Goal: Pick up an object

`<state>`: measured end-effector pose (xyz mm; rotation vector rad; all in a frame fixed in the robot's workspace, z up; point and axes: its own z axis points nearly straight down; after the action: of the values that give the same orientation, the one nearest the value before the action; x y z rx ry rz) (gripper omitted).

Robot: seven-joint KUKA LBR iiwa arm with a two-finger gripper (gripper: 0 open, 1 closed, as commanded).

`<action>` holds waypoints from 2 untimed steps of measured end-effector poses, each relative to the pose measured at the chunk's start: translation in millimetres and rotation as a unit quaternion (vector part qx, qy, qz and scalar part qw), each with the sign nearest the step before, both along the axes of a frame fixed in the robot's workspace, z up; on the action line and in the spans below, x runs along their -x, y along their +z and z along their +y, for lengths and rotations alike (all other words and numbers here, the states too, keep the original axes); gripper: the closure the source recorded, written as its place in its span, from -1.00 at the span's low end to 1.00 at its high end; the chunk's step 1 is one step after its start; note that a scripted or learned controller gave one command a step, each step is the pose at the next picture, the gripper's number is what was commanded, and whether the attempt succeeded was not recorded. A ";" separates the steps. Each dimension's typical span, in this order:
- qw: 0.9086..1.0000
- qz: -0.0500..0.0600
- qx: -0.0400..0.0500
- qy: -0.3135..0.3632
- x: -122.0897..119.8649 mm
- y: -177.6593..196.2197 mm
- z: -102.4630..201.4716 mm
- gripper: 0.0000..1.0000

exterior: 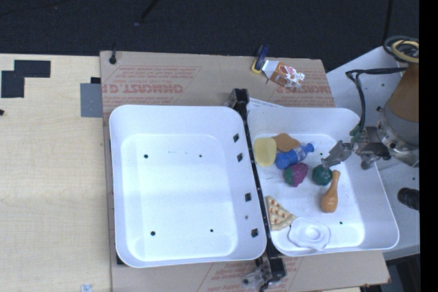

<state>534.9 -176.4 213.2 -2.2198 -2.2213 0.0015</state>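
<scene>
Right bin point(373, 229) holds a cluster: yellow block point(265, 151), orange piece point(286, 142), blue bottle point(293, 156), magenta lump point(296, 175), green ball point(321, 175), tan pin point(330, 193) lying flat, waffle slice point(278, 211) & white fried egg point(309, 234) nr front edge.

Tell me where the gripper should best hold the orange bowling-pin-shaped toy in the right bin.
Probably the thin neck of the orange pin-shaped toy, taken from above with fingers closing across it. It lies flat, bulb end nearer the camera, and the neck end nearly touches the dark green ball.

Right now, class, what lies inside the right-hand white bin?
Inside the right bin: a yellow piece, blue bottle, purple piece, green ball, orange skittle, waffle, white lid. The yellow piece partly covers something orange-brown.
</scene>
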 end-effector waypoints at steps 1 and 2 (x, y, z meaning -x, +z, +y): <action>1.000 0.002 -0.001 0.002 -43.8 -62.9 42.0 -1.00; 1.000 0.003 -0.001 0.000 -19.2 -129.4 56.2 -1.00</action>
<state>554.1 -120.2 83.9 -2.2167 -2.2172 0.0050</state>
